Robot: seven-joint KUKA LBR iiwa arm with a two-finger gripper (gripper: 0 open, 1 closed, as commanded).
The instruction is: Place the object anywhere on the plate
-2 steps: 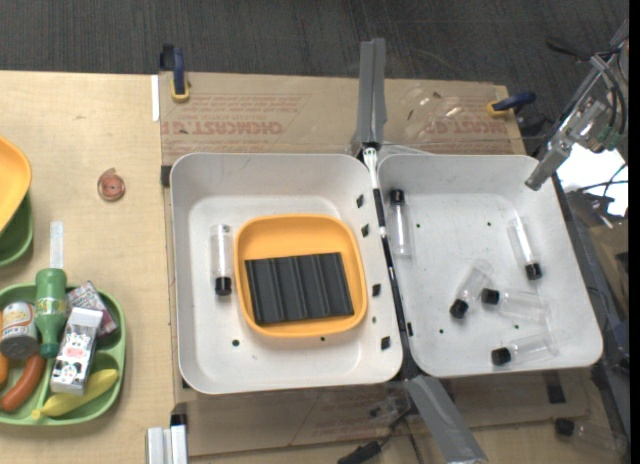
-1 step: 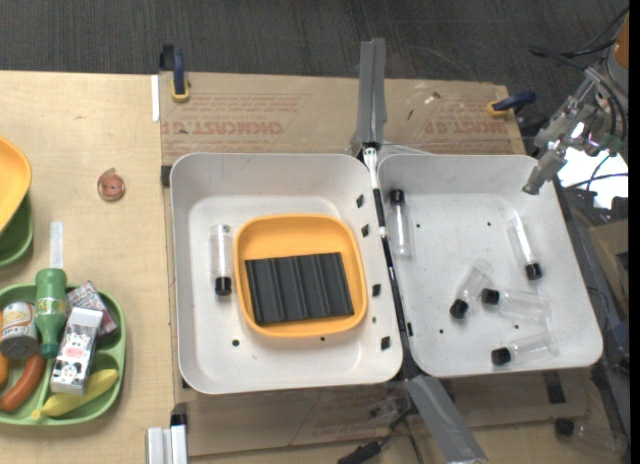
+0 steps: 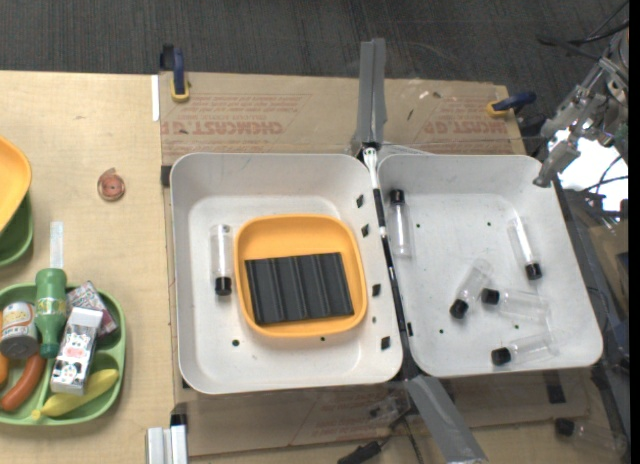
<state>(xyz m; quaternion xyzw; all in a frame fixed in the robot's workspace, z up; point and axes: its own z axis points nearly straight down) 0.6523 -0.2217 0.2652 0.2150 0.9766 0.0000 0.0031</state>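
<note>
Nearest you, at the bench's front left, a green tray (image 3: pixel 117 352) holds toy food and a small green bottle (image 3: pixel 49 310). In the right bin (image 3: pixel 450 202), the front vial (image 3: pixel 520 350) lies close to the near wall, cap to the left. Just behind it are two more, a tilted vial (image 3: pixel 470 290) and a flat vial (image 3: pixel 512 299), near each other; you cannot tell if they touch.

In the left bin (image 3: pixel 190 352) the orange plate (image 3: pixel 300 232) sits about centre. A black ridged slab (image 3: pixel 300 287) lies flat on it, covering most of the plate's floor. That is the one thing on the plate. Just left of the plate, apart from its rim, a left vial (image 3: pixel 220 260) lies with its cap toward you.

Further back in the right bin, a slanted vial (image 3: pixel 524 248) rests toward the right wall, and a long vial (image 3: pixel 398 222) lies along the left wall, cap away from you.

The gripper (image 3: pixel 565 147) hangs over the right bin's far right corner, well apart from every vial and from the plate. It carries nothing you can see, and you cannot tell how wide it stands.

Beyond the bins, cardboard (image 3: pixel 270 117) is held by two clamps (image 3: pixel 175 74)
</note>
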